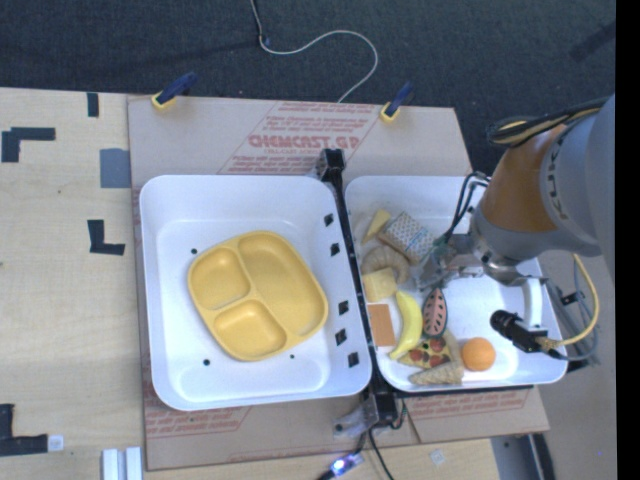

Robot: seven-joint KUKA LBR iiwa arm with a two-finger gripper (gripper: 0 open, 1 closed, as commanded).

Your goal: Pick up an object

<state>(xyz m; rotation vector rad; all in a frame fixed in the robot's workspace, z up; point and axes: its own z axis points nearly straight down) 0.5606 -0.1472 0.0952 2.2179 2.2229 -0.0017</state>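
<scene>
Pincer (440, 266) first: it hangs low over the right bin (520, 373), near that bin's centre, and from where I stand I cannot tell whether it is open or closed, or whether anything sits in it; the grey wrist and the orange band of the arm (535, 183) cover most of it.

No single object is named for the pick, so any of the pile will do. All of it is crowded into the right bin's nine o'clock half: a banana (408, 324) lying lengthwise, a watermelon slice (434, 312) just beside it toward three o'clock, a pale cheese-like block (379, 285) at the banana's ten o'clock, a flat orange-brown cracker (381, 323) against the dividing wall, a grey speckled block (405, 234) toward twelve, and an orange (479, 354) sitting apart at five o'clock. The yellow divided plate (257, 294) lies alone in the left bin (165, 298).

My worry is the crowding. Banana, slice and cheese touch or nearly touch, so a descent there could land a finger on top of a piece instead of beside it, or nip two at once and drop both on the lift. The curved banana could roll out of a shallow pinch. The flat cracker offers almost no edge. The loose cables (575, 333) at the arm's four o'clock side could also snag the bin wall.
</scene>
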